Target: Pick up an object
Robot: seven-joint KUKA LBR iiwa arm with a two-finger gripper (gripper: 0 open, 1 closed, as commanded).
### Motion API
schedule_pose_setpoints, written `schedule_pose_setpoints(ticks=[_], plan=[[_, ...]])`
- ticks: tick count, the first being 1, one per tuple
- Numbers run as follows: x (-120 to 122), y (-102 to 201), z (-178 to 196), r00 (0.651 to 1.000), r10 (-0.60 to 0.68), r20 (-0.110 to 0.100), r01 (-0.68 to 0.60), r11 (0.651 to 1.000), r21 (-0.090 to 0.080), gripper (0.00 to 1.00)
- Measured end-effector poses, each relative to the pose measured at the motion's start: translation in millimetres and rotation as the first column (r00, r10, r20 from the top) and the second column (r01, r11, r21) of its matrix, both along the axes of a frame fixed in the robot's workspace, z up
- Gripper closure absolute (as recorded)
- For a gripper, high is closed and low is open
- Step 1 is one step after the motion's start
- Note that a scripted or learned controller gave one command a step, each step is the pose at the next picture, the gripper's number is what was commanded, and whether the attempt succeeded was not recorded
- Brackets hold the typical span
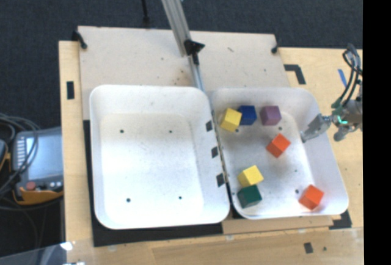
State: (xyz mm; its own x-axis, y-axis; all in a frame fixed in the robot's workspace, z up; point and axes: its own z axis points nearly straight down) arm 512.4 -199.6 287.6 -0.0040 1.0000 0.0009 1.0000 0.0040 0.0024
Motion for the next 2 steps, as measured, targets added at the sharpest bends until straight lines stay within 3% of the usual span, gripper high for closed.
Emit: schedule_pose_setpoints(ticks=[2], plan=[[-5.5,-7.6,-106.3,1.0,-0.006,-0.008,0.006,1.0,-0.002,0.0]])
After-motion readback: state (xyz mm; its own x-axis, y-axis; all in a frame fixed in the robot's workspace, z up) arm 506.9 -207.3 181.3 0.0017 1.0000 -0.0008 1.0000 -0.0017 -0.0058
